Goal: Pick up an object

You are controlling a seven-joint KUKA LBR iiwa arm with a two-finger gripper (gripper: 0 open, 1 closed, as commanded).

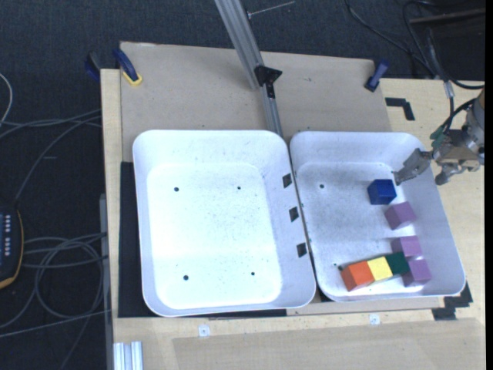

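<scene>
Camera view, looking down on the bench at a slant. Two shallow white bins side by side on a tan board: left bin (154,206), right bin (339,153).

The gripper (426,172) reaches in from the right edge, sitting over the right bin's upper right rim. Two dark fingers (407,169) are splayed apart, nothing between them — open, holding nothing. One finger points down-left toward the blue cube (381,192) and ends just beside its upper right corner; I cannot tell whether it touches.

Contents of the right bin, all toward its right half:
- blue cube, upper middle, nearest the gripper.
- light purple block (400,214) just below and right of the blue cube, close but apart from it.
- second purple block (409,246) lower down, near the right wall.
- third purple block (419,270) at the lower right corner, touching the green one.
- a row along the lower rim: orange block (357,274), yellow block (379,268), green block (397,264), packed edge to edge.

Around the bins: a grey metal pole (245,41) slants down from the top to the gap between the bins, with a black clamp partway. Blue clamps (127,66) hold the board's back corners. Loose cables (54,237) trail on the dark carpet at left.
</scene>
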